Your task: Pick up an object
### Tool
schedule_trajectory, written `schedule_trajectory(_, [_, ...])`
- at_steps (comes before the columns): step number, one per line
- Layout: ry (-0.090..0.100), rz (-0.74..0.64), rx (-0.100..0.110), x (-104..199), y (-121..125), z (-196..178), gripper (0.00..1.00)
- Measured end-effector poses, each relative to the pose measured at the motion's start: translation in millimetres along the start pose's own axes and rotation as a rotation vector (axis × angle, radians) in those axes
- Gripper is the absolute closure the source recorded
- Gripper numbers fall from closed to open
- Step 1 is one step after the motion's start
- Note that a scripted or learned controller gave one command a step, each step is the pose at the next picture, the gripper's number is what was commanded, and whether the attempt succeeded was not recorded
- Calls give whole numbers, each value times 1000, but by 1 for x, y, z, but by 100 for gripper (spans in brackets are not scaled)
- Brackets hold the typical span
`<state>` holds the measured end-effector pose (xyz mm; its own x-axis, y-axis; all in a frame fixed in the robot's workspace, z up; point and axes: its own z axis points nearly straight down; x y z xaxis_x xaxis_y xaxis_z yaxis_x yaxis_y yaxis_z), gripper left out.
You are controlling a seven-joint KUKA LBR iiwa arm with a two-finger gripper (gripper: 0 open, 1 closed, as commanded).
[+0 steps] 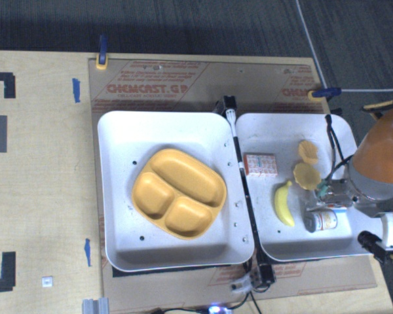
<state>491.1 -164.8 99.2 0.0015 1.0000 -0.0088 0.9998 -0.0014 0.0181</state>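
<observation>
**Arm low over the right bin, tool above a small can**

On the counter [39,195], a pale wooden surface with dark tape marks along its left edge, a brown sheet printed with red lettering [183,84] lies under two shallow white bins set side by side.

The left bin [118,136] carries a yellow divided plate [178,191] with three compartments; it sits near the bin's middle, turned at a slant, apart from every wall.

The right bin [275,241] holds the smaller items. A small pink-and-white box [261,165] lies close to the bin's left wall, towards the far edge. Nearer the front, a yellow banana [283,205] lies roughly lengthwise, about midway across the bin. Right of the box, two tan rounded pieces [307,163] lie one above the other, the lower one just beside the banana's upper end. Towards the bin's front right corner a small can with a white label [322,220] lies on its side.

The arm [381,152], orange above grey, reaches in from the right edge over the bin's right wall. Its tool [327,198] is down among the items, just above the can and near the lower tan piece. Whether the tool is spread or pressed together cannot be told, and nothing is seen pinched in it. A dark cable [333,142] runs from the bin's far edge down to the wrist.
</observation>
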Motion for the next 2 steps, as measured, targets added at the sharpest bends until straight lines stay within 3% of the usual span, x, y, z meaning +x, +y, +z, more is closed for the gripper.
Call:
schedule_trajectory(1, [9, -3, 16, 87, -9, -87, 100])
schedule_trajectory(2, [9, -2, 16, 86, -9, -87, 0])
